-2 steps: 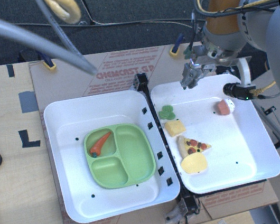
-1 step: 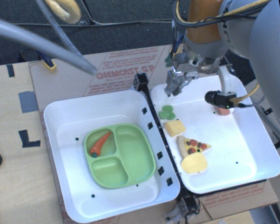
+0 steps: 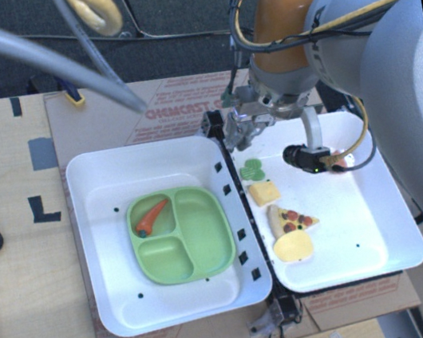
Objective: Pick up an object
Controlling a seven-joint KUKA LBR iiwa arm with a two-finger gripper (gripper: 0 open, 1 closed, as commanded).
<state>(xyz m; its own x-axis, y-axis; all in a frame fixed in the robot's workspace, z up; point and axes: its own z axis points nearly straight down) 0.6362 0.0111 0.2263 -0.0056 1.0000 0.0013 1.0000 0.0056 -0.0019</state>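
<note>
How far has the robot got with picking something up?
Done: the carrot lies in the green tray. In hand: nothing visibly; the gripper hangs over the right bin's top-left corner. Left: grabbing something, maybe the green piece just below it.

Red print on the cardboard

The cardboard sheet [image 3: 176,105] under the bins carries red lettering reading roughly "CHEMCAST", part hidden by the arm; a smaller line beneath it is too blurred to read.
</note>
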